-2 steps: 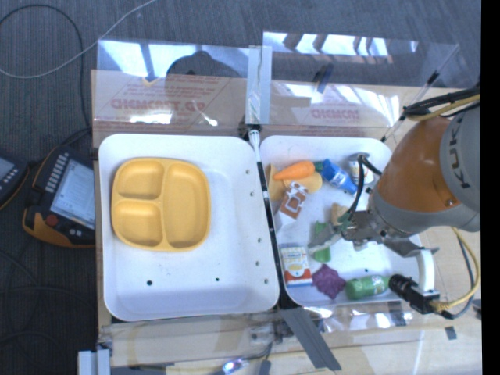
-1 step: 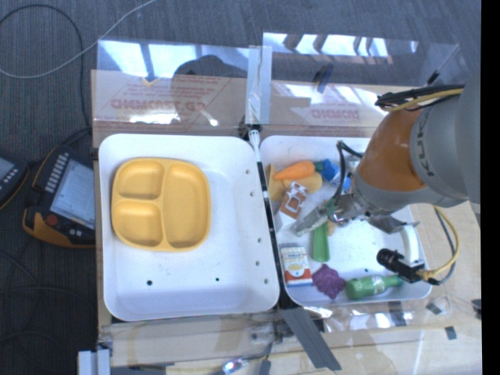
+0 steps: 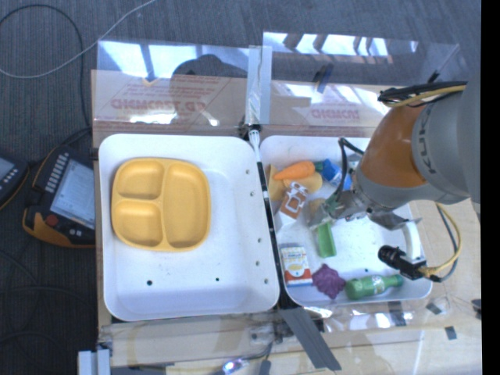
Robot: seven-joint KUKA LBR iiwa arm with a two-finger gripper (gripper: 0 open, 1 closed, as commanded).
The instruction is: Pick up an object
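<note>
On the desk I count two white bins side by side. The left bin, in the middle of the frame, carries one yellow plate with three compartments, lying in the bin's upper left part.

The right bin carries several small things. At its upper left there is one orange carrot, and just below it something yellow. Beside the carrot, to the right, I see one small blue thing. One small box in orange and white lies tilted against the yellow thing. In the middle of the bin is one light green piece, standing almost upright in the picture. At the lower left is one small carton with white and red print; the writing on it is too small to read. Next to it, to the right, lies one purple thing, and beside that one green bottle lies on its side along the lower rim.

The grey arm with the orange band comes in from the right of the frame. Its gripper is low in the upper middle of the right bin, just above the light green piece and near the yellow thing. I cannot tell whether it is released or clenched, and nothing is visibly held.

Behind the bins is one brown cardboard wall with red writing that appears mirrored and cannot be read. At the left edge one hand controller with a screen lies on the dark floor.
</note>
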